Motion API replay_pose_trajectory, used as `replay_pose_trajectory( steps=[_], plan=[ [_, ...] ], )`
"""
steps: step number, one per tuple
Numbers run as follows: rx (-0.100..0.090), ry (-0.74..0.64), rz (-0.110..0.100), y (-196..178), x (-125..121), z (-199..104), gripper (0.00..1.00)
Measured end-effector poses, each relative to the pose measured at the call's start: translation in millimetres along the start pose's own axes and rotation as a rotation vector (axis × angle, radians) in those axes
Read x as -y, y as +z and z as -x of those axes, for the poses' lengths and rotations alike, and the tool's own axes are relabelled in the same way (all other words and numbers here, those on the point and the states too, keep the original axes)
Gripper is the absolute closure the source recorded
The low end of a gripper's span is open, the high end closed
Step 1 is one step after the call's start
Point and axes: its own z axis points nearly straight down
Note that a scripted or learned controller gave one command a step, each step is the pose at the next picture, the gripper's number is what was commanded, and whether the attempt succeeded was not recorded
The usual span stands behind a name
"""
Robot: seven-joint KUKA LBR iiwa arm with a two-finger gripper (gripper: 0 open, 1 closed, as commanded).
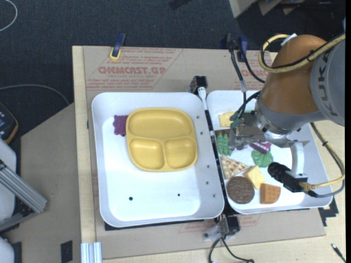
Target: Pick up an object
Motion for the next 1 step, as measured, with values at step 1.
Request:
replay_pose_trajectory(
  steps=[1],
  plan=[
    [0.0, -0.001, -0.001, 0.0, 25.6, -20.5, 1.0]
  ],
)
